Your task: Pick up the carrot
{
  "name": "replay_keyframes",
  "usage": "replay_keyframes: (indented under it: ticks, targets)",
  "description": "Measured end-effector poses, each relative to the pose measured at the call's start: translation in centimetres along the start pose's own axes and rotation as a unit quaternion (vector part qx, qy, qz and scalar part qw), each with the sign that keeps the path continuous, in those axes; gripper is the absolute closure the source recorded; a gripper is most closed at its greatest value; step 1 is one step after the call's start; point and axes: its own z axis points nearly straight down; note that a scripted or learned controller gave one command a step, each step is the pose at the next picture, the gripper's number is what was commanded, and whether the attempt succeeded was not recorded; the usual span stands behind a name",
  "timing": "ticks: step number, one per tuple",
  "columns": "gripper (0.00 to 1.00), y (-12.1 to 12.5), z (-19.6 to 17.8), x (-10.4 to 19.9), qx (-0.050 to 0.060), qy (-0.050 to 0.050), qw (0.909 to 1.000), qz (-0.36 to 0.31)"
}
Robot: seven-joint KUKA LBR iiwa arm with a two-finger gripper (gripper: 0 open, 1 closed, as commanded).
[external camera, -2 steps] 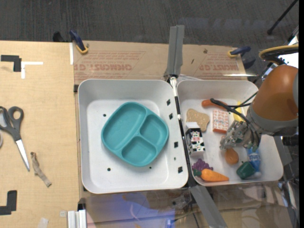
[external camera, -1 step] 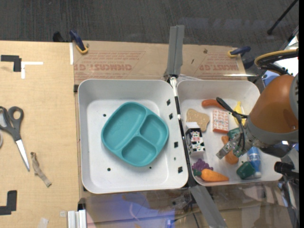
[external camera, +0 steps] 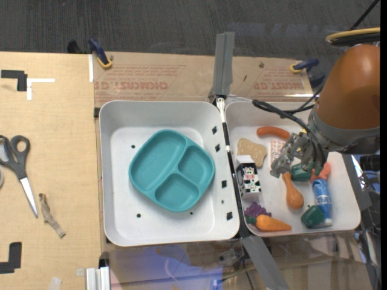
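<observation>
Two shallow white bins sit side by side on the bench. The left bin (external camera: 115, 180) holds a teal divided plate (external camera: 172, 170), lying flat and turned at an angle, with three compartments and nothing in them.

The right bin (external camera: 354, 222) is crowded. The carrot (external camera: 273, 223) lies near the bin's front edge, toward its left corner, orange body pointing right, with a bunch of purple grapes (external camera: 256, 211) touching its left end. Just above that, against the bin's left wall, stands a small black-and-white carton (external camera: 248, 177). Behind it lies a tan slice of bread (external camera: 251, 151), and beyond that an orange-red sausage-shaped piece (external camera: 273, 132) near the back wall. An orange pear-shaped item (external camera: 292, 193) rests mid-bin, a blue bottle (external camera: 321, 197) to its right, and a dark green object (external camera: 313, 217) at the front right.

The arm reaches in from the right, its orange band (external camera: 354, 89) large in the foreground. The gripper (external camera: 289, 159) hangs over the middle of the right bin, above the pear-shaped item and well apart from the carrot. Its fingers point down and to the left; from this slant I cannot tell whether they are spread or pressed together, and nothing is visibly held between them.

On the bench to the left lie scissors (external camera: 18, 168).
</observation>
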Motion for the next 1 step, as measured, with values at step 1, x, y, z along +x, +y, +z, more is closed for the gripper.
replay_keyframes:
  ticks: [1]
  targets:
    - [1.0, 1.93, 4.09, 4.26, 0.0, 0.001, 0.9775, -0.211]
